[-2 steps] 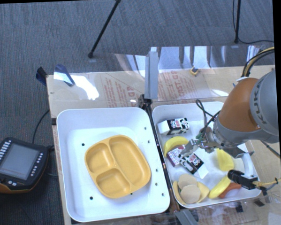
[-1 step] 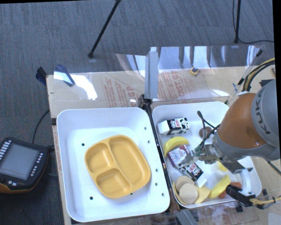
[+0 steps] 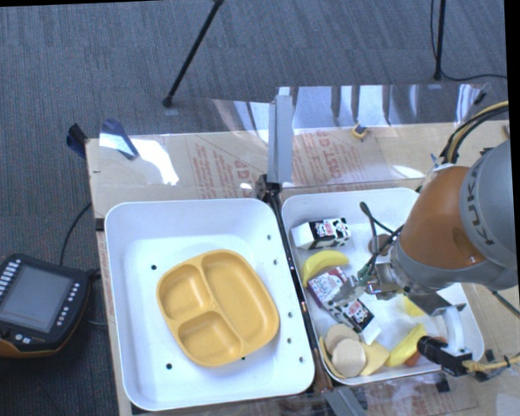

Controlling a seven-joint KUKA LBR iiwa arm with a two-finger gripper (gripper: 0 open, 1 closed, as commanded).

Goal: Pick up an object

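Observation:
My gripper [image 3: 358, 291] is low in the right bin [image 3: 377, 194], reaching in from the right under the grey and orange arm [image 3: 444, 228]. It sits right at a red snack packet [image 3: 327, 285] and a small cow-patterned carton [image 3: 359, 314]. Whether it touches either one is not clear. A yellow banana [image 3: 325, 262] lies just left of it. A larger cow-patterned carton [image 3: 321, 233] rests farther back. Round tan biscuits [image 3: 346, 350] and yellow pieces [image 3: 404, 343] lie at the bin's front.
The left bin [image 3: 131, 244] holds a yellow divided plate [image 3: 217, 308]. A black utensil [image 3: 371, 219] lies in the right bin's back part. A handheld control pendant [image 3: 30, 302] sits on the floor to the far left.

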